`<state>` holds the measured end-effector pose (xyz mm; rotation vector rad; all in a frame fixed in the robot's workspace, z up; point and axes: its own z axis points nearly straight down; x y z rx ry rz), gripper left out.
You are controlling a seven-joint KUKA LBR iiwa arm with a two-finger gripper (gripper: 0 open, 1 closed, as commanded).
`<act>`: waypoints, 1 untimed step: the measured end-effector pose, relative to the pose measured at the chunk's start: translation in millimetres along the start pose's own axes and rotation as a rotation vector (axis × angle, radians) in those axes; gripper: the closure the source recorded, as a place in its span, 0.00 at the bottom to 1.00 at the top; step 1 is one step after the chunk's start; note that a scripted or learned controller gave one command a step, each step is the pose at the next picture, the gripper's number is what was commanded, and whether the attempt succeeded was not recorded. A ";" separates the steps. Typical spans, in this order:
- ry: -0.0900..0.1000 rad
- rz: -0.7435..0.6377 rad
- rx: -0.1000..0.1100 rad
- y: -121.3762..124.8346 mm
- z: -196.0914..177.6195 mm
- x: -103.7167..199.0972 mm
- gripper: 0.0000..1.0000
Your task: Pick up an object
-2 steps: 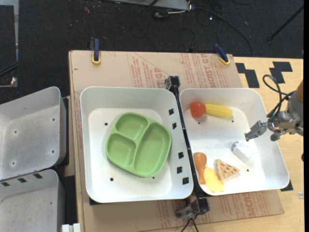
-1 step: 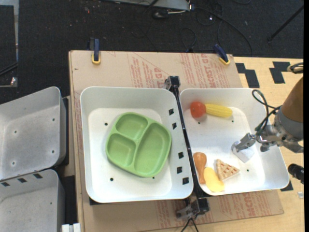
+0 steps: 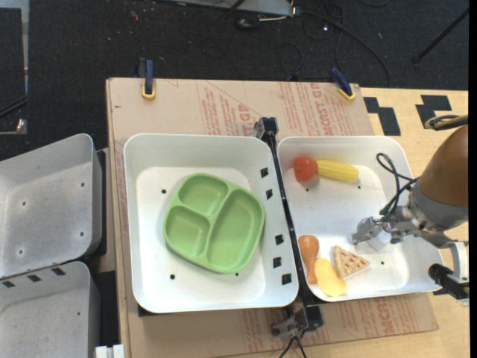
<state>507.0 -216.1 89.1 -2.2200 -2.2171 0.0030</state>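
**Waffle wedge lies just down-left of the tool**

I see my tool (image 3: pixel 370 232) low over the right bin (image 3: pixel 395 155), nothing between its tips; whether it is open I cannot tell. The waffle wedge (image 3: pixel 349 262) sits near, toward the bin's front edge, so I'd judge a short move that way.

A green divided plate (image 3: pixel 215 223) lies in the left white bin (image 3: pixel 141 222), with clamps (image 3: pixel 148 79) holding the cardboard-covered bench (image 3: pixel 216 107).

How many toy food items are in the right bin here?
5: a tomato and a corn cob touching near the far wall; a carrot, a lemon-yellow piece and a waffle slice clustered at the near edge. None seems hidden.
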 end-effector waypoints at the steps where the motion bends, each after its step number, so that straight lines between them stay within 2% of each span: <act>1: -0.002 0.000 -0.005 1.4 -13.2 -0.3 1.00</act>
